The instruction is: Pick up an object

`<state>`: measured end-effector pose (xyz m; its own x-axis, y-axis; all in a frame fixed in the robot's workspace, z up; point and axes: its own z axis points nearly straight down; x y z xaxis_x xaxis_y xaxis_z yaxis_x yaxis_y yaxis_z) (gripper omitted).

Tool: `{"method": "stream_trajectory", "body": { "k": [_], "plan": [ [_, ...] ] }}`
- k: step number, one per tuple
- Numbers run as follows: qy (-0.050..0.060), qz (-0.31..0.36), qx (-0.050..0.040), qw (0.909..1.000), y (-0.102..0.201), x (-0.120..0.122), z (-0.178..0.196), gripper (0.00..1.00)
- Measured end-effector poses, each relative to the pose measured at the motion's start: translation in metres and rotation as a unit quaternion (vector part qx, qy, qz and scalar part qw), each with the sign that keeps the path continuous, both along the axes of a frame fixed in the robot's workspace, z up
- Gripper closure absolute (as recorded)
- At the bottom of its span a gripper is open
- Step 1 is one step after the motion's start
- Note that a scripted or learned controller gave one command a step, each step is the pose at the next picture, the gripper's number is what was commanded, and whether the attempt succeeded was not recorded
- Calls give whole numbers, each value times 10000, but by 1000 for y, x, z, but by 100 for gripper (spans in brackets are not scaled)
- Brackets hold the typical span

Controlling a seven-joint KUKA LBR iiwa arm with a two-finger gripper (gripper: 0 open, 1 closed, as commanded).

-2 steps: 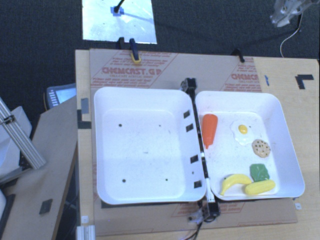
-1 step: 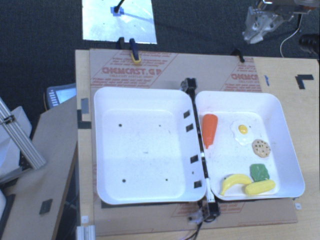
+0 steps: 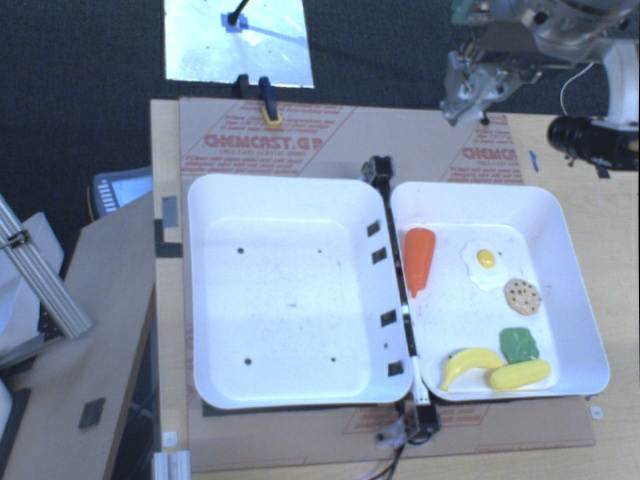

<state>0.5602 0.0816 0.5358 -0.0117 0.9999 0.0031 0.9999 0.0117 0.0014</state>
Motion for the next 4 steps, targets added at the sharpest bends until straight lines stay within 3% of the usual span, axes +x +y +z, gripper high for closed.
{"method": "stream_trajectory", "body": {
  "k": [1, 2, 3, 4],
  "plan": [
    [-1, 3, 1, 10000, 57, -72, 0, 100],
    [-8, -60, -15, 10000, 47, -52, -1, 100],
    [-5, -24, -12, 10000, 93, -8, -2, 100],
    [-19, -29, -5, 10000, 91, -9, 11, 100]
  ]
}}
